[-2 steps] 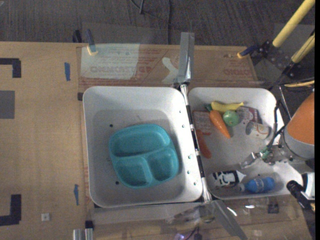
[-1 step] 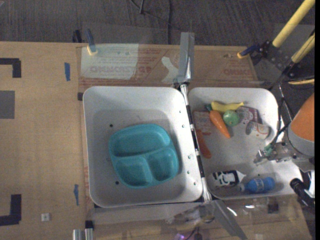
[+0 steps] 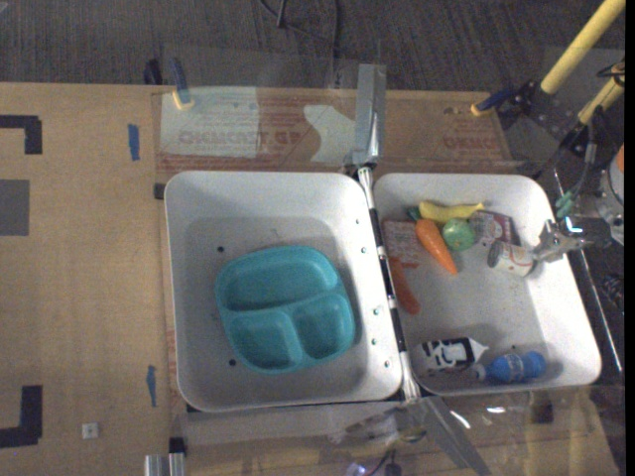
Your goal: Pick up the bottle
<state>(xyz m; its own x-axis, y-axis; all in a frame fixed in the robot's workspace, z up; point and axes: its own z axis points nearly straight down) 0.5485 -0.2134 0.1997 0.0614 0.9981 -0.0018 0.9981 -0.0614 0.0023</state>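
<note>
The bottle (image 3: pixel 512 367), blue with a pale cap end, lies on its side near the front wall of the right bin (image 3: pixel 556 315), just beside a black-and-white carton (image 3: pixel 452 353), so a grasp from above has room on its far side. The gripper (image 3: pixel 556 241) sits at that bin's right rim, well apart from the bottle; whether it is spread or closed I cannot tell. The left bin (image 3: pixel 189 266) holds a teal divided tray (image 3: pixel 286 307)

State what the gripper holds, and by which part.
Cannot be told. The gripper sits at the right bin's right edge beside a small carton; the bottle lies untouched near the front.
</note>
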